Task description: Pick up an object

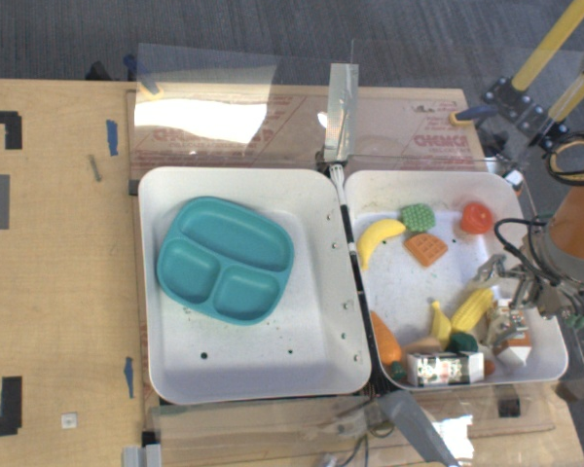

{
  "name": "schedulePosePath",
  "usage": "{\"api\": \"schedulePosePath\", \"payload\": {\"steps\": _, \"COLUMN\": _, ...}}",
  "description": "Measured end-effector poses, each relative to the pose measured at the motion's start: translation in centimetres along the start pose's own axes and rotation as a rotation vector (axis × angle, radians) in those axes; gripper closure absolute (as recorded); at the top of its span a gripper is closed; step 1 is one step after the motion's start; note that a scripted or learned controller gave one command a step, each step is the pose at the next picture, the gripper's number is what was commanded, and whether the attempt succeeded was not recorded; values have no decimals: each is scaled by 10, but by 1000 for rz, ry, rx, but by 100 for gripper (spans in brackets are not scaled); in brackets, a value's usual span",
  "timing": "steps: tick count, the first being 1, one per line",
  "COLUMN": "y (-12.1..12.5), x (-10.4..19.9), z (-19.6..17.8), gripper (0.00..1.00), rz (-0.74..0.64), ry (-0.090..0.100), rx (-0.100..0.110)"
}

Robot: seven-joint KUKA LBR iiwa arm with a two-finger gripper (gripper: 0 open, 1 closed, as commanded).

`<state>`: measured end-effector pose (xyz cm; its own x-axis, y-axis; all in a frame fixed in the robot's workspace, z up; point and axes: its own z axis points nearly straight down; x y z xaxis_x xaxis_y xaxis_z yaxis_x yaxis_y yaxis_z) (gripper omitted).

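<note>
Plywood bench top (49, 290) carries two shallow white bins side by side, with dark carpet beyond. In the left bin (302, 358) lies a teal divided plate (224, 259). The right bin (409, 290) holds toy food: a banana (378, 237) whose long axis runs from upper right down to lower left, a green waffle-like piece (418, 217), an orange cracker (427, 250), a red tomato (476, 218), a corn cob (472, 309) pointing to upper right, a carrot (385, 338) and a labelled can (446, 368) lying on its side along the near wall. From the right the gripper (511, 311) hangs low just beside the corn; cables and metal clutter hide its fingers, so their opening cannot be told. Orange band (576, 224) is cut off by the edge.
</note>
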<state>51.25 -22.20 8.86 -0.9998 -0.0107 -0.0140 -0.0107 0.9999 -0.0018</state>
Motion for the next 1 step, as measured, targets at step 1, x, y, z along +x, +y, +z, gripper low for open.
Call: {"api": "schedulePosePath", "payload": {"steps": 1, "y": 75, "x": 23, "z": -2, "gripper": 0, "rz": -82, "ry": -5, "rx": 9}}
